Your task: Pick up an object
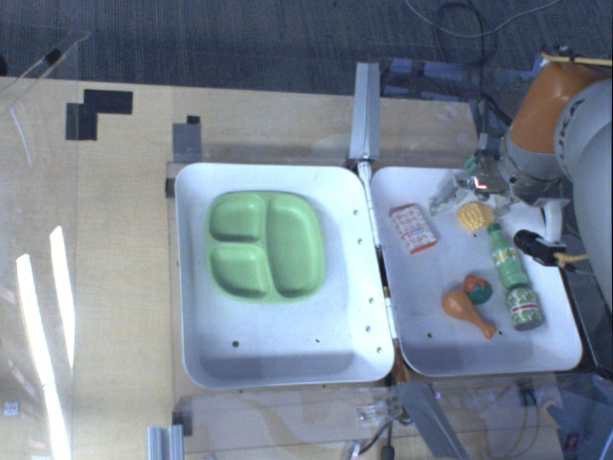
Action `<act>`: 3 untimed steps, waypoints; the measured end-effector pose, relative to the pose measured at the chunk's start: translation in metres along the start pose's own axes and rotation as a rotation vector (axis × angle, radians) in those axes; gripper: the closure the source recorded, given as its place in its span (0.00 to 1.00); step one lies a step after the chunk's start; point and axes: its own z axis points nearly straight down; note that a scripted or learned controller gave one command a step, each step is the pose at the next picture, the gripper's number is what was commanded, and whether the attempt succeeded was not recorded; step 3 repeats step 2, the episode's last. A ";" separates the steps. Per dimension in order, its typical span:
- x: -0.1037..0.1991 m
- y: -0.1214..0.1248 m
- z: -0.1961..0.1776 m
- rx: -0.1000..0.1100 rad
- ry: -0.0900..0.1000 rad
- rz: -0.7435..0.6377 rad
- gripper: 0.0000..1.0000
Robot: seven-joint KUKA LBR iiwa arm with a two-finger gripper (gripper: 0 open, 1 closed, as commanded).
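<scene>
The right bin (431, 348) holds several small items. A red-and-white packet (413, 228) lies near its left wall. A yellow corn piece (470, 218) sits toward the back, and a green bottle (512, 281) lies on its side along the right. An orange drumstick-shaped toy (467, 310) and a small red-and-green fruit (478, 288) rest near the front. My gripper (471, 186) hangs low over the bin's back right corner, just behind the corn piece. The grey wrist and its orange band stand above it at the right edge.
The left bin (201, 353) holds a green divided plate (266, 245). A metal divider post (364, 113) stands between the bins at the back. Black cables (450, 12) trail across the floor behind the bench.
</scene>
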 end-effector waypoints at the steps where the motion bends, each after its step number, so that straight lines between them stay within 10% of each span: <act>1: 0.000 0.003 -0.014 -0.011 -0.006 -0.008 1.00; 2: 0.059 -0.008 -0.115 -0.005 -0.004 -0.074 1.00; 3: 0.059 -0.008 -0.115 -0.005 -0.004 -0.074 1.00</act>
